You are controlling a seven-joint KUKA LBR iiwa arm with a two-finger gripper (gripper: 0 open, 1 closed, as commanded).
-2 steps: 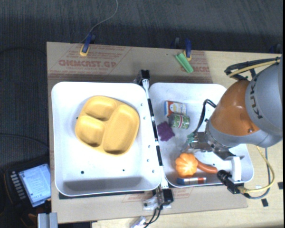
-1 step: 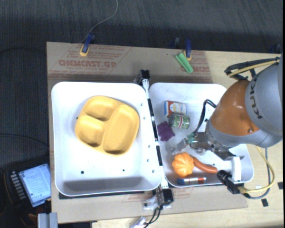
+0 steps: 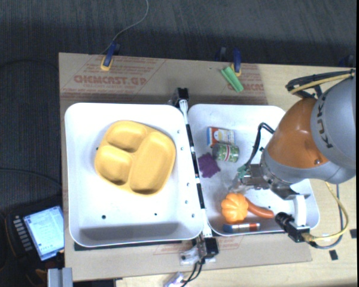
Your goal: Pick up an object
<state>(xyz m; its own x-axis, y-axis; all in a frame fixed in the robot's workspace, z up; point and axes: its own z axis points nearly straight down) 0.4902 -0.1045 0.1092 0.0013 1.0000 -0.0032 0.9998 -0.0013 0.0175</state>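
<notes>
Now the gripper (image 3: 246,179) hangs low in the right bin (image 3: 269,113), just above the small orange pumpkin (image 3: 234,207). Whether its jaws are open or closed cannot be told. A yellow sectioned tray (image 3: 134,156) lies in the left bin (image 3: 84,178).

Arm (image 3: 311,142) reaches in, hand (image 3: 246,178) lowered.

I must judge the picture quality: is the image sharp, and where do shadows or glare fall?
Camera view: rather soft, small labels unreadable; the left bin holds a grey shadow along its near wall; the yellow tray looks evenly lit, without strong glare; the arm darkens the right bin beneath it.
</notes>
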